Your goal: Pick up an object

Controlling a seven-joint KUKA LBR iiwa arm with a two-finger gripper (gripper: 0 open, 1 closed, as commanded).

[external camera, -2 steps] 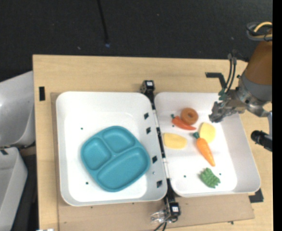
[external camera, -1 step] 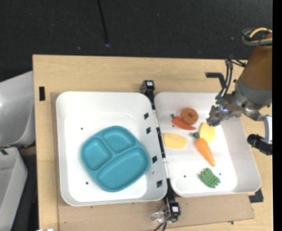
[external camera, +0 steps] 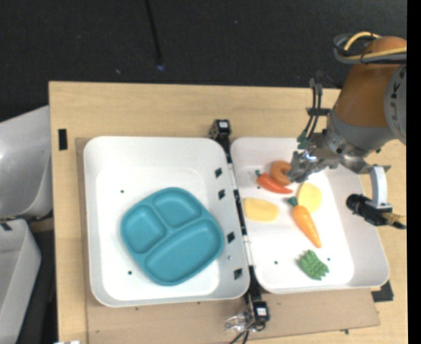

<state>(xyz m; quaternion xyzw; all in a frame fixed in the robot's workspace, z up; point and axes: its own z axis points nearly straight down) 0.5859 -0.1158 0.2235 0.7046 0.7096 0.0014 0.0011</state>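
The pincer [external camera: 301,162] hangs low in the right bin [external camera: 361,264], right over the red pepper [external camera: 273,184]; whether it's spread, I cannot tell.

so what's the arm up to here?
The arm's gripper is down in the right bin, at the red-orange toy food near the bin's back. I can't tell if it has a grip on anything. Also loose in that bin: two yellow pieces, a carrot and a green piece. The left bin holds a blue divided plate.
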